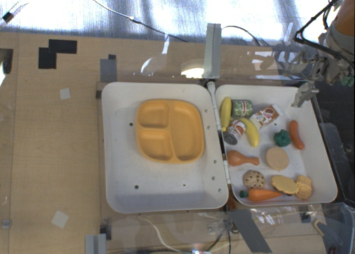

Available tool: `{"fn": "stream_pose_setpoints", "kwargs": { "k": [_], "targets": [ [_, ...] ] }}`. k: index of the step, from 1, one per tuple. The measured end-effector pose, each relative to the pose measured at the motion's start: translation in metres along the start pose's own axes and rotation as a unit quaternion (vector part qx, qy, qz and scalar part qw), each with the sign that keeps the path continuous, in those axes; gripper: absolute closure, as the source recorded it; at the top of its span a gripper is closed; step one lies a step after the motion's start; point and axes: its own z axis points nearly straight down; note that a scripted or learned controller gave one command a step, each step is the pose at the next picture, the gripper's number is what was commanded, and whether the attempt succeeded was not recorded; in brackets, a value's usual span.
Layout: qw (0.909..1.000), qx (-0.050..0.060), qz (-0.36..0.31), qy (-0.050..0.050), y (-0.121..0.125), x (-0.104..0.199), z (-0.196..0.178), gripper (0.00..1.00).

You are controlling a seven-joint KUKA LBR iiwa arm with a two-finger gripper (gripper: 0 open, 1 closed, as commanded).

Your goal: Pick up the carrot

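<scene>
Carrot (264, 194) sits against the bin's near wall beside cookie (253, 179) — you risk a pinch-miss; jaws' state unreadable.

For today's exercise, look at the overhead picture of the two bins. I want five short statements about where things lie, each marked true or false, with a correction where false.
1. The carrot lies at the near edge of the right bin. True.
2. The yellow plate sits in the right bin. False: it sits in the left bin.
3. The end effector grips the carrot. False: it is at the bin's far corner, apart from it.
4. The cookie lies just above the carrot. True.
5. The banana lies on the plate. False: it is in the right bin.
</scene>
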Motion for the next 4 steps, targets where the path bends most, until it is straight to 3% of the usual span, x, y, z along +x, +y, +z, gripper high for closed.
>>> {"fn": "stream_pose_setpoints", "kwargs": {
  "k": [1,3,4],
  "targets": [
    [0.9994,-0.001,-0.033,0.002,0.037,0.071,0.04,0.0],
    [0.998,-0.001,0.064,0.001,0.135,0.165,0.024,0.0],
    [0.9866,-0.001,0.163,0.003,0.173,0.166,0.084,0.0]
  ]
}}
